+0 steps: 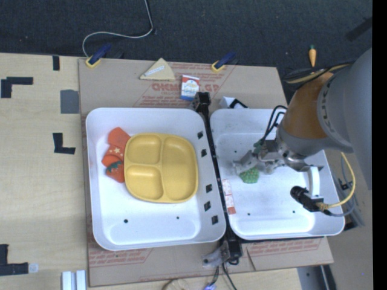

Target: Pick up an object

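Though your gripper (pixel 257 161) shows, its state cannot be told. You see the green object (pixel 249 175) just below it, touching.

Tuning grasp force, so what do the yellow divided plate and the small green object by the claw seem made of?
Yellow divided plate: probably moulded plastic, smooth with a soft sheen. Small green object beside the claw: bumpy and matte, maybe soft plastic or foam; too small to tell.

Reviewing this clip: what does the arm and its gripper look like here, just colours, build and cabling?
The arm is bulky, rounded and grey, with an orange band above the wrist. The gripper is a small grey metal assembly. A thin black cable loops beside the wrist, and a black connector carries a yellow cable.
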You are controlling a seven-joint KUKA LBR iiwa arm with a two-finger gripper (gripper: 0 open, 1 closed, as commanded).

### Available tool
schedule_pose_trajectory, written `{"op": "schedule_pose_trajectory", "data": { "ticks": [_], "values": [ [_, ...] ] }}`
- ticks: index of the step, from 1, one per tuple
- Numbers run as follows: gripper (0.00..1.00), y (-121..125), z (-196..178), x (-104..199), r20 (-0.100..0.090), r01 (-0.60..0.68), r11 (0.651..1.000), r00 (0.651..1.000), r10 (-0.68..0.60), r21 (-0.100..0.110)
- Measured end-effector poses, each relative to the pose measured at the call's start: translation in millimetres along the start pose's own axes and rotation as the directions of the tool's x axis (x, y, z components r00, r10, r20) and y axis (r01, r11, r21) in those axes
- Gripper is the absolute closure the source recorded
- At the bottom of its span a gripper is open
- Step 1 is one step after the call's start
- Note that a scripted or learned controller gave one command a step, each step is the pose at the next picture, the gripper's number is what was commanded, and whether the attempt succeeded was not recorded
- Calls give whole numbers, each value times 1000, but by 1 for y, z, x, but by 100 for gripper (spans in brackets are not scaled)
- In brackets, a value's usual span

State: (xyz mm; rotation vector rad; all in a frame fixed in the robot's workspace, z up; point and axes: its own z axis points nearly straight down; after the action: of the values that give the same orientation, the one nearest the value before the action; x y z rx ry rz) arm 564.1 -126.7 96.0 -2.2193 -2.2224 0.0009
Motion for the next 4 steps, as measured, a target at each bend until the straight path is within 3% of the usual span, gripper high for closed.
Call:
{"op": "schedule_pose_trajectory", "data": {
  "ticks": [1,2,3,4],
  "values": [
    [100,1,-10,1,-1,1,1000,1000,-1,-1],
    [0,0,-9,1,0,1,1000,1000,-1,1],
    [0,-21,4,32,2,-3,1000,1000,3,-20],
    [0,5,8,33,-1,-1,1000,1000,1,-8]
  ]
}}
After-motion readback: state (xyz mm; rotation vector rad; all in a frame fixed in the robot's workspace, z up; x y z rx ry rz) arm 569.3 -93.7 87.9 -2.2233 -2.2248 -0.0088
